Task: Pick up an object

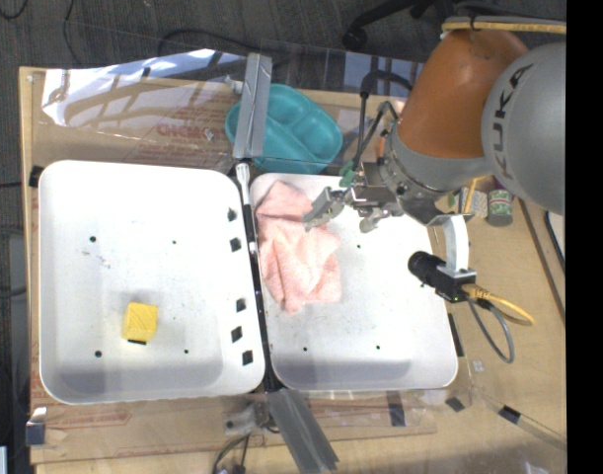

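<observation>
Two shallow white plastic bins sat side by side on the wooden table point(281, 95). The left bin point(74, 181) held a small yellow foam block point(140, 322) near its front left corner, well apart from everything else. The right bin point(400, 358) held a crumpled pink cloth point(296, 255) lying against its left wall, reaching from the back left corner toward the middle of the bin.

The grey arm with its orange band reached in over the right bin's back right corner. Its two-finger gripper point(333, 205) hung over the back of that bin, the metal fingers point(319, 211) spread apart and tipped toward the cloth's upper right edge, right at it; nothing was visibly pinched between them.

Behind the bins, at the table's back edge, lay a teal plastic divided tray point(296, 136), and a sheet of clear plastic film point(133, 92) covered the back left corner of the table.
</observation>
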Tool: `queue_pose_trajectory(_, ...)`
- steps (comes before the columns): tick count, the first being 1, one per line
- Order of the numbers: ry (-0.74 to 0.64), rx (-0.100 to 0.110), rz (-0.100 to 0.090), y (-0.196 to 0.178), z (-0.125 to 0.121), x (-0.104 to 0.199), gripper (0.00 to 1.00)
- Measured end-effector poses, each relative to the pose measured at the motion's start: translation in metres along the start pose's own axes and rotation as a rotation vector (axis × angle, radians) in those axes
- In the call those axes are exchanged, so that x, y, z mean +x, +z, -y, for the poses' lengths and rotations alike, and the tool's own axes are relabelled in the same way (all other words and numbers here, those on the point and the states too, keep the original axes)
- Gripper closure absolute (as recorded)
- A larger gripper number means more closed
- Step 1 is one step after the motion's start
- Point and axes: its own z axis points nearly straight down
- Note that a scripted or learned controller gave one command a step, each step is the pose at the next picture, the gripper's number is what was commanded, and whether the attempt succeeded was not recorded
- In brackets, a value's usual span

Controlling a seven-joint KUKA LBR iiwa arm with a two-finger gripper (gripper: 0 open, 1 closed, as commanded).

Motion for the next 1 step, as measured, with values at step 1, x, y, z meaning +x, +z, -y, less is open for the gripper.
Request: queue_pose_trajectory(1, -0.076, 0.001, 0.002, 0.1811, 0.0031, -0.0091, 0.00)
